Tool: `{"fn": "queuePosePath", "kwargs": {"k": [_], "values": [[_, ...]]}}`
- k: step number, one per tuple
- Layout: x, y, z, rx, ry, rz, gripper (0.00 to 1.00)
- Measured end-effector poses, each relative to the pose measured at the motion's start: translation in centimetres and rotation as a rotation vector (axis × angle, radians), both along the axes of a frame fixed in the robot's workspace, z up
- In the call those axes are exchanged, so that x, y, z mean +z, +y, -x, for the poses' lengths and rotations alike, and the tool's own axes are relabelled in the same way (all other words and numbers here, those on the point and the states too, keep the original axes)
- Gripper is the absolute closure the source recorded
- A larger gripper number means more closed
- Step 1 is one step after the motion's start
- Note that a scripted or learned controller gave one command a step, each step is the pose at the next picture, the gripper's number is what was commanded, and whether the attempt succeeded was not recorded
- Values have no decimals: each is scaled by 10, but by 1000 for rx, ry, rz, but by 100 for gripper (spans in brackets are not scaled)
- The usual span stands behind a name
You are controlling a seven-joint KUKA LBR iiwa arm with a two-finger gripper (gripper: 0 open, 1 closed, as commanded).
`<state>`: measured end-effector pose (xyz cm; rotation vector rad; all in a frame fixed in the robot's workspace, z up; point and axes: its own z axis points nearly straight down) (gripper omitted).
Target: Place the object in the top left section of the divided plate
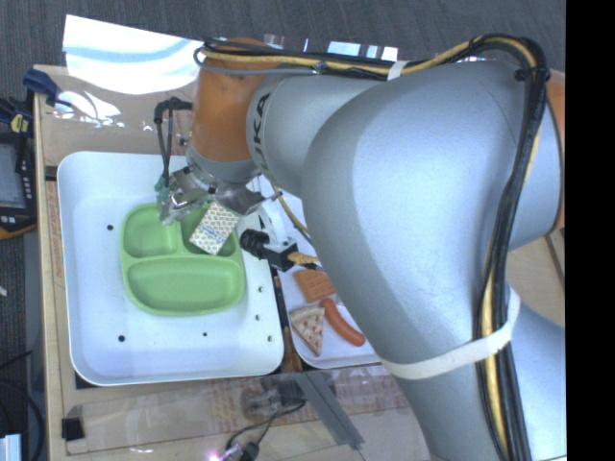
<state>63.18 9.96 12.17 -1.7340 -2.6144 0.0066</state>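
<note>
A green divided plate [142, 286] lies in the left white bin [86, 334]. It has two small sections at the top and one wide section below. My gripper [171, 203] hangs over the plate's top edge, above the top left section. A pale checkered square object [214, 228] sits tilted over the top right section, just right of the gripper. I cannot tell whether the gripper holds it. The arm hides the plate's upper right rim.
The right bin [300, 355] holds toy food: a pizza slice [309, 328], a red sausage [342, 323] and an orange cracker [311, 284]. The grey arm covers most of that bin. Bare bin floor surrounds the plate on the left and below.
</note>
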Motion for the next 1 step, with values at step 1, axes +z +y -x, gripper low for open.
{"fn": "queuePosePath", "kwargs": {"k": [1], "values": [[131,-30,36,-30,-5,-1,100]]}}
